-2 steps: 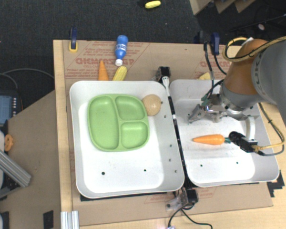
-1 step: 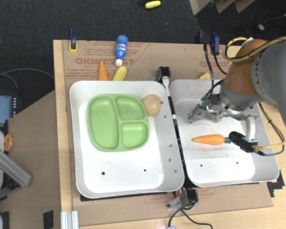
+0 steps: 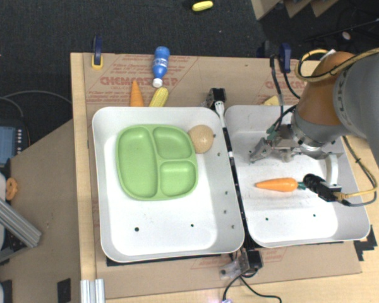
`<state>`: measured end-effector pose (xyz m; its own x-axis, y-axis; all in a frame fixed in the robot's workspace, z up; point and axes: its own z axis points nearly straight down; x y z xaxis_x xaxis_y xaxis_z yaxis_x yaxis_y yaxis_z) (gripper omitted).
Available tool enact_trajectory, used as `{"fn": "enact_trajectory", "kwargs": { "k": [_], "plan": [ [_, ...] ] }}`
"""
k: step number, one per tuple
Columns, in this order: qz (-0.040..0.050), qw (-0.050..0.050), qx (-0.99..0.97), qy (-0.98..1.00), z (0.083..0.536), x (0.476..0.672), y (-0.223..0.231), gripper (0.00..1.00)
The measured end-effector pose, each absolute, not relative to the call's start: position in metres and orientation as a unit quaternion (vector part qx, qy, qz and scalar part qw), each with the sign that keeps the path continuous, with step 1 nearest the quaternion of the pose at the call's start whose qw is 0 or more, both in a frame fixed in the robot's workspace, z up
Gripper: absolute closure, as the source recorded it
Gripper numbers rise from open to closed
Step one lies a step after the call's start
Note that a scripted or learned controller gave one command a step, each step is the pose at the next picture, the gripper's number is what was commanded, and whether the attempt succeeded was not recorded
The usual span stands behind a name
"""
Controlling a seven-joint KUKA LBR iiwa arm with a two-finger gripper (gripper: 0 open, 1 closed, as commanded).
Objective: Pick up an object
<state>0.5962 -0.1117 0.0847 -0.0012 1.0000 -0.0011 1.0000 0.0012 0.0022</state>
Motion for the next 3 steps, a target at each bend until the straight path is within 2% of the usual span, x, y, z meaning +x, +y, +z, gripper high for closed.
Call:
{"fn": "enact_trajectory", "kwargs": {
  "k": [3],
  "plan": [
    [0.0004, 0.001, 0.707, 0.708, 0.0847, 0.5962, -0.1117, 0.00]
  ]
}}
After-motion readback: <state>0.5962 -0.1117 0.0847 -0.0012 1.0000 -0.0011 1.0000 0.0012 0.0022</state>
